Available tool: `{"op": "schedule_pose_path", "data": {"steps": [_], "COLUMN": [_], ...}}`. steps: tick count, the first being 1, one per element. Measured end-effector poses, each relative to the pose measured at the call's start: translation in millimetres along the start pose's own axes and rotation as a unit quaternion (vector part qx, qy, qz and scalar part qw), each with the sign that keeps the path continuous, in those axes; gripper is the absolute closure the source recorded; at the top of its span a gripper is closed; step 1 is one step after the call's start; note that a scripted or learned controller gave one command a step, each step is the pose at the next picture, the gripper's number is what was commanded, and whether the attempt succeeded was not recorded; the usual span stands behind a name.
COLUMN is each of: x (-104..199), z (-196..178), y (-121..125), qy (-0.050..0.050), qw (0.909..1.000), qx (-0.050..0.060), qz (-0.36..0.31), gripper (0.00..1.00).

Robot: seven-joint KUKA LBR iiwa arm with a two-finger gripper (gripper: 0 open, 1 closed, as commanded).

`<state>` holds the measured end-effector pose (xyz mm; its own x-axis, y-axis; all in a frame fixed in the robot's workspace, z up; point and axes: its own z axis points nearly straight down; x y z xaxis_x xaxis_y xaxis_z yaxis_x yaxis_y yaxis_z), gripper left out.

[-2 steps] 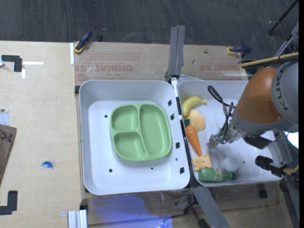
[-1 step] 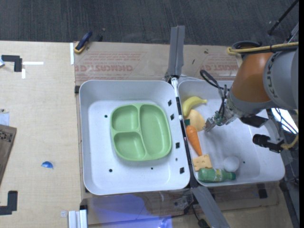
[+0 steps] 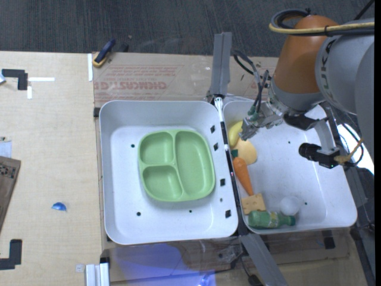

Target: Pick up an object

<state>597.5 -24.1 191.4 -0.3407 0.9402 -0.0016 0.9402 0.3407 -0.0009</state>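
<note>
The right bin (image 3: 309, 177) holds several objects along its left wall: a yellow banana-like piece (image 3: 236, 131), a yellow round fruit (image 3: 247, 153), an orange carrot (image 3: 242, 174), a tan cracker-like piece (image 3: 253, 203), a green bottle (image 3: 271, 220) and a white ball (image 3: 290, 205). My gripper (image 3: 249, 130) hangs at the bin's back left, its tip just right of the yellow banana-like piece and above the round fruit. Nothing is visibly between its fingers.
The left bin (image 3: 119, 177) holds a green three-compartment plate (image 3: 177, 164). A grey divider post (image 3: 221, 64) stands behind the bins' shared wall. A black camera block (image 3: 318, 154) juts from the arm over the right bin. A blue-and-yellow tool (image 3: 105, 51) lies at the back.
</note>
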Motion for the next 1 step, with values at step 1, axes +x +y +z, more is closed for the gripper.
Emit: {"op": "schedule_pose_path", "data": {"steps": [1], "x": [-0.6], "z": [-8.6], "y": [0.2], "qy": [-0.001], "qw": [1.0], "qx": [0.0], "qz": [-0.001], "gripper": [1.0]}}
